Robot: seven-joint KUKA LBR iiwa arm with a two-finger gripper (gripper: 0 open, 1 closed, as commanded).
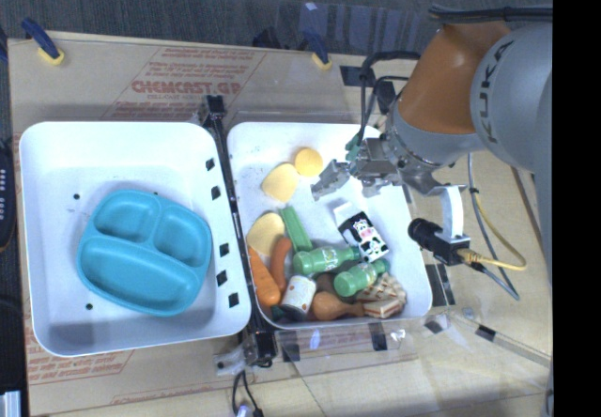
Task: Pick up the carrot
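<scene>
The carrot (265, 278), orange and tapered, lies along the left wall of the right bin (246, 147), near its front, wedged beside a reddish sausage-like piece (281, 255). My gripper (350, 177) hangs over the back right part of that bin, well behind and to the right of the carrot. Its two grey fingers (328, 179) are spread apart with nothing between them. A yellow piece (266, 231) lies just behind the carrot.
The right bin is crowded with two green bottles (324, 261), a cow-patterned carton (364, 237), a white can (299, 293), yellow rounds (308, 162) and a waffle-like piece (385, 293). A blue divided plate (146, 251) sits in the left bin (56, 147).
</scene>
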